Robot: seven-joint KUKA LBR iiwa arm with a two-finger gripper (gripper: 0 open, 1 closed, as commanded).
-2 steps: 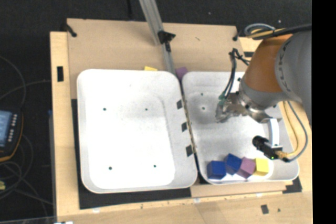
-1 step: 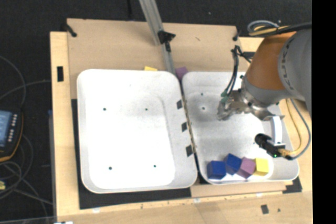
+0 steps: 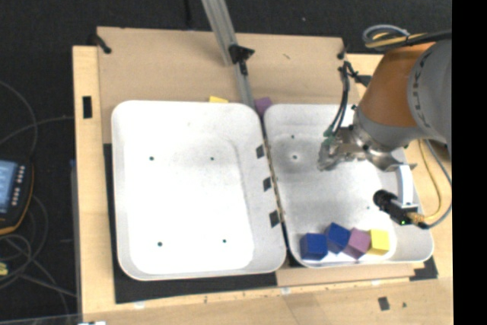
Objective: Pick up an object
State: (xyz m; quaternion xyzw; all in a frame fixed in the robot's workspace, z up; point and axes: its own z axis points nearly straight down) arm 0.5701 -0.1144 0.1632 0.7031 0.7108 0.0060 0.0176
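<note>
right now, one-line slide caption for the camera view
Pincer hangs over the right bin, apart from the blue, purple and yellow blocks at its near edge.

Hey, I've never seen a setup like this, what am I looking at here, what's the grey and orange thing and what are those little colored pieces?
This is one picture from a camera fixed above a bench, looking down at a slant. The grey and orange thing is a robot arm reaching in from the right. Its gripper hangs over the right white bin; whether its fingers grip anything cannot be told. Along that bin's near edge sit small blocks: two blue blocks, a purple block and a yellow block. The left white bin sits beside it. Behind the bins lie another yellow piece and purple piece.
</note>
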